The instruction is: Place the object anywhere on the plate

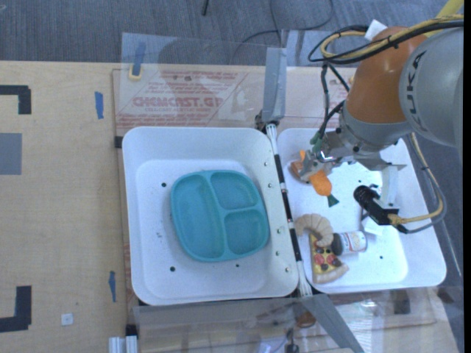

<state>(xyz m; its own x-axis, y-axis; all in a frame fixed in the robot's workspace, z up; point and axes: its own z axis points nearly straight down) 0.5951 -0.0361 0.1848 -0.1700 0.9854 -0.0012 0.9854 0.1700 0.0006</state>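
Camera view looks down at a slant on a pale wooden desk (59, 197) bearing two shallow white bins side by side; the left bin (140, 153) holds a teal plate (219, 215) with three compartments, lying flat near the bin's middle; the right bin (419, 263) holds all the loose things. The grey arm (434, 79) reaches in from the right with its orange band (379, 79) above the bin's far end; the gripper (318, 157) hangs low over the far left part of the right bin; whether it is open or closed on anything I cannot tell. An orange carrot (321, 184) with a green end lies just below the gripper, close enough that touching or apart cannot be judged; a small brown piece (298, 170) sits just beside it, against the bin's left wall. Nearer the camera lie a tan croissant (315, 224), a pizza slice (329, 265) touching it, and a small pale bottle (355, 241) on its side; all are well apart from the plate.
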